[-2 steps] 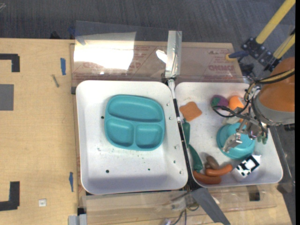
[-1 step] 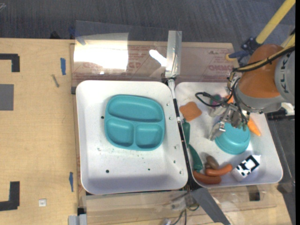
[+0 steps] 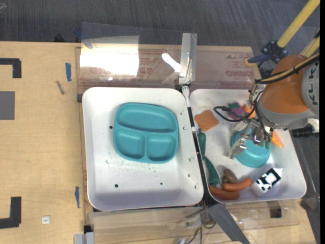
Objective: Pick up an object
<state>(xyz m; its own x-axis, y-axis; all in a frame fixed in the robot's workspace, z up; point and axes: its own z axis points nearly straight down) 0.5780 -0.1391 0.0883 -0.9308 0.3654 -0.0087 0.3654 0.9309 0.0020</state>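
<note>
Dark grey carpet fills the top of the frame, behind a pale wooden bench (image 3: 35,136) that spreads across the left and lower parts; black angular marks sit on the wood at far left, with bits of blue tape near the left bin's corner. Behind the bins stands a clear plastic screen (image 3: 152,62) catching a bright glare at upper centre-left; brown card behind it carries reddish printed writing, reversed and too faint to read. A yellow rod (image 3: 299,19) slants in at upper right.

On the bench sit two shallow white bins side by side; the left bin (image 3: 96,187) holds a teal divided tray (image 3: 146,132) with three compartments, lying flat near its centre. The right bin (image 3: 294,182) holds the clutter: an orange block (image 3: 206,120) at its upper left, a dark green strip (image 3: 204,151) along its left wall, a sausage-like orange and brown item (image 3: 231,185) at its lower left, a black-and-white patterned cube (image 3: 267,179) at lower right, and a teal bowl (image 3: 252,154) in the middle; small purple and green pieces lie near the upper middle, partly hidden.

From the right of the frame the grey arm with its orange band (image 3: 284,93) reaches in; the gripper (image 3: 250,139) hangs directly over the teal bowl, touching or just above its rim; whether its fingers are spread or pressed together cannot be told, and nothing is seen between them.
</note>
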